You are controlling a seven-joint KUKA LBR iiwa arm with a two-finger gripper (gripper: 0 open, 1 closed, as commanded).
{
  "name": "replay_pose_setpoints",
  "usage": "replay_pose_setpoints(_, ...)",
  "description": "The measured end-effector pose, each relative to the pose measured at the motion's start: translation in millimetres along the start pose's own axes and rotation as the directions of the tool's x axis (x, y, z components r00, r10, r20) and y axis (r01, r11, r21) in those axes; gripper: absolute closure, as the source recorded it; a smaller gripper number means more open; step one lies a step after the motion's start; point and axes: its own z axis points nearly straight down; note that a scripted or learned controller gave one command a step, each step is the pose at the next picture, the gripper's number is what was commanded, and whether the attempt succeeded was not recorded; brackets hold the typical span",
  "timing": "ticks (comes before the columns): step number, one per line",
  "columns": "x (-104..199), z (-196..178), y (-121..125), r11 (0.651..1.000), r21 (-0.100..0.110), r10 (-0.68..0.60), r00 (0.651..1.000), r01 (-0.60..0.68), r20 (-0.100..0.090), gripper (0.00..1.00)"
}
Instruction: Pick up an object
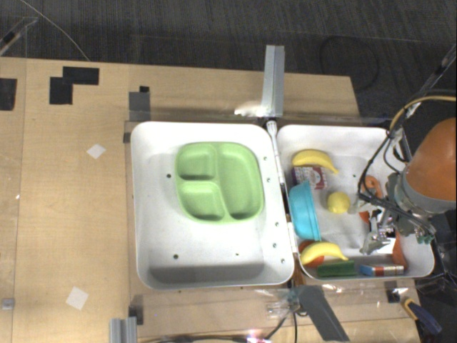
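Camera view: I see the arm (435, 166) reaching in from the right over the right bin (343, 136), with the gripper (377, 238) low at that bin's near right part. I cannot tell the gripper's state; the metal parts there are too cluttered to read.

Candidates in the right bin: a banana (315, 160) at the far side, a lemon (338, 203) in the middle, a blue bowl (305, 211) on edge against the left wall, a second banana (323, 251) near the front, and a green block (335, 269) with a marker (378, 269) along the near wall. An orange piece (370, 185) lies just beside the arm. The left bin (153, 191) holds a green tray (217, 181).

Progress: I judge nothing lifted yet; every item rests in a bin. The grasp and lift remain.

Writing: none legible.
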Motion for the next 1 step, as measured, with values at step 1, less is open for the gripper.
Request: replay_pose_setpoints(1, -11.8, 14.1, 6.2, 0.995, -0.004, 0.102, 0.995, -0.103, -0.020, 0.00)
